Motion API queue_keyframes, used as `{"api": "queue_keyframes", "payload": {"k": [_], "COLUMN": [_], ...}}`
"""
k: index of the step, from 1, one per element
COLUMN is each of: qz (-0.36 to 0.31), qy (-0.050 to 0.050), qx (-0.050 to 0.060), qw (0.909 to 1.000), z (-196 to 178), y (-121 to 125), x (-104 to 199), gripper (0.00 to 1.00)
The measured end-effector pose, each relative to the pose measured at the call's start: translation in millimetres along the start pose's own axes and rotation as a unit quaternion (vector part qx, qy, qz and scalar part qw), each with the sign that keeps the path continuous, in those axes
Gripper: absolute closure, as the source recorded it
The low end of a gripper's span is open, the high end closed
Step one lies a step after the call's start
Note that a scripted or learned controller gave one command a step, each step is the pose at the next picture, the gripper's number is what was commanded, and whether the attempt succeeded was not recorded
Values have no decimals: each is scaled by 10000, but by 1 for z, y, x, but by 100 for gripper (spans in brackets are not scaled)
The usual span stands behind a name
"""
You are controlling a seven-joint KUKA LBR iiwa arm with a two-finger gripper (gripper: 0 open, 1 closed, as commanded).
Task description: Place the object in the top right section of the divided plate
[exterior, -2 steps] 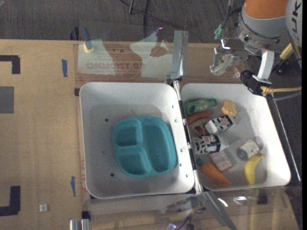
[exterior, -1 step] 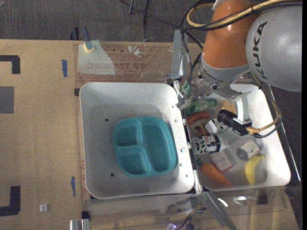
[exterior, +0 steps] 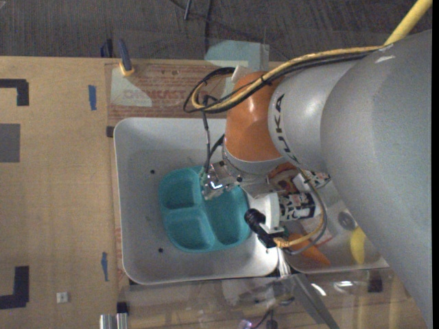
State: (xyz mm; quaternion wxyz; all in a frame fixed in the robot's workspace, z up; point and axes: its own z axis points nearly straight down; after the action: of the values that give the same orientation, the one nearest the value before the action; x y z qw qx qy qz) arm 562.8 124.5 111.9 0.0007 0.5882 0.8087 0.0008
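Closest to the lens, the grey arm (exterior: 370,149) covers the right side of the view. A yellow cable (exterior: 411,14) runs along it, and black cables (exterior: 206,94) loop off its orange band (exterior: 250,129). Below the band, the gripper (exterior: 215,181) hangs over the upper right edge of the teal divided plate (exterior: 195,221). Whether it is open or closed, or carrying anything, cannot be told: wrist hardware and glare blur that spot.

The plate lies flat in the left white bin (exterior: 122,184), towards the bin's right half. Bare white floor lies to the plate's left and below it, and a narrower strip lies above it. The bin's left wall is well apart from the plate. The plate's right rim sits close under the wrist and a black fitting (exterior: 259,226), so that side is crowded.

The wrist also overhangs the wall the two bins share. In the right bin (exterior: 343,271), partly under the arm, lie an orange piece (exterior: 312,255), a yellow piece (exterior: 357,245) and a small grey round item (exterior: 346,219). Which of them is the object to be placed cannot be told.

Outside the bins lies the plywood bench (exterior: 55,184), with black corner marks (exterior: 17,91) and blue tape strips (exterior: 92,98). A printed cardboard sheet (exterior: 154,94) lies just above the left bin. Farthest off is the dark floor (exterior: 82,12).
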Motion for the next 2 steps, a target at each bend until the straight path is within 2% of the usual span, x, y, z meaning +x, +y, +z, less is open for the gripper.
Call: {"api": "queue_keyframes", "payload": {"k": [1,2], "qz": [583,590], "qy": [-73,-83], "qx": [-183,-183], "qw": [9981,9981], "z": [11,11], "y": [4,4], "x": [82,80], "gripper": [100,0]}}
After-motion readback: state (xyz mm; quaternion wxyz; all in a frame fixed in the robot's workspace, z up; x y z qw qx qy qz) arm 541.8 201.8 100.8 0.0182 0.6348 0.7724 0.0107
